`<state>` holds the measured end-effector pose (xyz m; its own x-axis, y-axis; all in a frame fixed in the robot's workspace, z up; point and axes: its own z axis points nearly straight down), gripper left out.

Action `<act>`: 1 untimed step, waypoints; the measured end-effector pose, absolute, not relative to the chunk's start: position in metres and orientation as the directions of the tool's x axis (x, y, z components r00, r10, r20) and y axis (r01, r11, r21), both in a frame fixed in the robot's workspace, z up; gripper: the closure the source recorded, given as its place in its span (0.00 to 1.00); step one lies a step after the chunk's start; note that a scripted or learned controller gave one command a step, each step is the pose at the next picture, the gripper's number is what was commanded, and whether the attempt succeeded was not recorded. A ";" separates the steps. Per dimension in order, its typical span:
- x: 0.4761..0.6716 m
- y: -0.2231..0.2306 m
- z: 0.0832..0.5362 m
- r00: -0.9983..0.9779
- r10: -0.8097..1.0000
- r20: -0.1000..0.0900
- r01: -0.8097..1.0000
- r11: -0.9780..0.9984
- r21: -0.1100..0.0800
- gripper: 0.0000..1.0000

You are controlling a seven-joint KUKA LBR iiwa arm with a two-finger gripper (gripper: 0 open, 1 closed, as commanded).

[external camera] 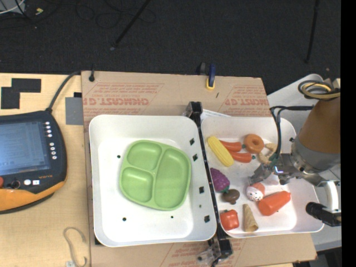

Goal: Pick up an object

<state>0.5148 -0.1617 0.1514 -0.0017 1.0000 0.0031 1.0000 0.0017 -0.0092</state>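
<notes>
Grey arm's gripper [267,171] low over right bin [289,225] near white egg [255,193] and carrot [274,202]; jaws' state unclear, nothing visibly pinched, pick apparently not yet made.

Bench [33,232] with cardboard sheet [167,96], two white bins [105,149] atop, pendant [28,160] at left

Glossy green plastic tray [156,174], smooth white plastic bins [105,204] — matt brown cardboard [144,96] beneath
</notes>
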 end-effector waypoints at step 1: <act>0.512 -0.167 0.090 -0.001 1.000 0.003 1.000 0.001 -0.009 0.00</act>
<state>0.5120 -0.1673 0.0905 -0.0010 1.0000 0.0030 1.0000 0.0010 -0.0085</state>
